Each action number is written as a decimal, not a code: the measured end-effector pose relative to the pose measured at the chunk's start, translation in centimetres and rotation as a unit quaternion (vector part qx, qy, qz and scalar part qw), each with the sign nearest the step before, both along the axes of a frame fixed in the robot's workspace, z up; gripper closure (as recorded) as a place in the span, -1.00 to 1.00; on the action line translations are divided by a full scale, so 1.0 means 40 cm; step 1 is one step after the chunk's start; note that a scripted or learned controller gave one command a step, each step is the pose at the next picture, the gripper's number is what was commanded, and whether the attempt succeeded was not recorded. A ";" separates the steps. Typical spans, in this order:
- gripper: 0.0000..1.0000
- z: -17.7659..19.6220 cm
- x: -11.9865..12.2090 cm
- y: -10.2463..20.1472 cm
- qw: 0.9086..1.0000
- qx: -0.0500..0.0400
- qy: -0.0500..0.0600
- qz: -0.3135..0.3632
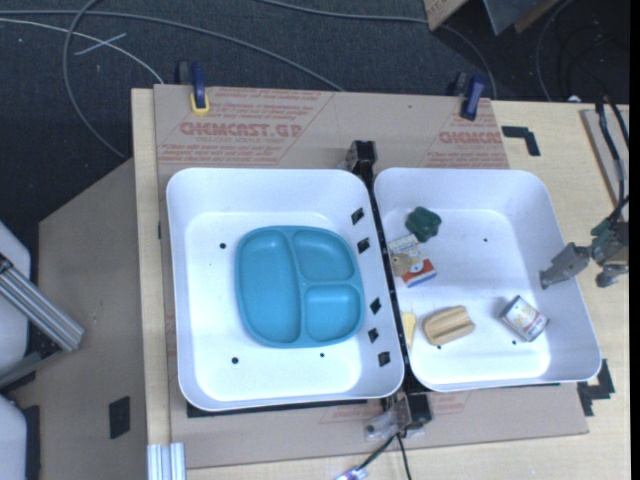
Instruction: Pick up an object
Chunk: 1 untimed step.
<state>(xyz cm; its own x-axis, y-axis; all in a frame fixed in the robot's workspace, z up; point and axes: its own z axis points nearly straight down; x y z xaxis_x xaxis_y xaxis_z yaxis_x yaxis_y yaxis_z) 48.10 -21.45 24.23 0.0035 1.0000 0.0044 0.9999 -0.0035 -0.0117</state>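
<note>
The right bin (480,193) holds several small objects. A dark green lump (424,222) lies near its back left. In front of that is a small white and red box (410,264). A tan bread-like roll (447,325) sits near the front, and a small silver and white packet (523,317) lies to its right. My gripper (586,269) hovers at the bin's right rim, beyond the packet. Its two grey fingers (562,266) are spread open with nothing between them.
The left bin (200,208) carries a blue divided plate (298,284). A black divider with clips (366,238) runs between the bins. Blue clamps (199,86) hold the cardboard sheet at the back. Cables hang along the right side of the bench.
</note>
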 end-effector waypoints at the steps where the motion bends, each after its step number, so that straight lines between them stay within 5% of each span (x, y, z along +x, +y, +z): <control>1: -1.00 0.013 0.006 0.001 1.000 -0.002 -0.005 0.002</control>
